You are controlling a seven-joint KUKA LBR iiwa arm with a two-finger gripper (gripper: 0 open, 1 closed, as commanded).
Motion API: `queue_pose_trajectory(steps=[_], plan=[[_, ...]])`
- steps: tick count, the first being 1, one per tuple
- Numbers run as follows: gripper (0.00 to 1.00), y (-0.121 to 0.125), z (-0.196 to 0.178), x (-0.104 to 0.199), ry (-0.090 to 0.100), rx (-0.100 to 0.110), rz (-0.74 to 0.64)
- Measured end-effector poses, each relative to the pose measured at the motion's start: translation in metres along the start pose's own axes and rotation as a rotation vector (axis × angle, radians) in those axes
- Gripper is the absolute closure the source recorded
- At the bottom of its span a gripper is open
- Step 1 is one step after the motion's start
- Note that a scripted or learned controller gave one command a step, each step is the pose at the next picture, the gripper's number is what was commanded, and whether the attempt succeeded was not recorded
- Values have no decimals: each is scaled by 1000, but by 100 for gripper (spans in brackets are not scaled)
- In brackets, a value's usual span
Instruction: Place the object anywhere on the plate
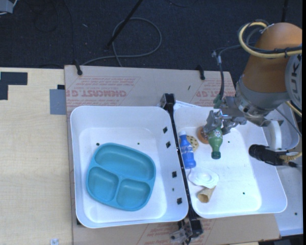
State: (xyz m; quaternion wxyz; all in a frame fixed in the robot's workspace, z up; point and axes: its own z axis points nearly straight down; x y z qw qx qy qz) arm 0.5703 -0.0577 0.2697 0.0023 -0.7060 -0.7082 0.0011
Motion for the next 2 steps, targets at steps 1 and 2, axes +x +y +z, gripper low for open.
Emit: queue_pose_trajectory(steps=[1,2], plan=[[100,-10,2,56,0,0,-2],[100,-12,22,99,-1,1,1]])
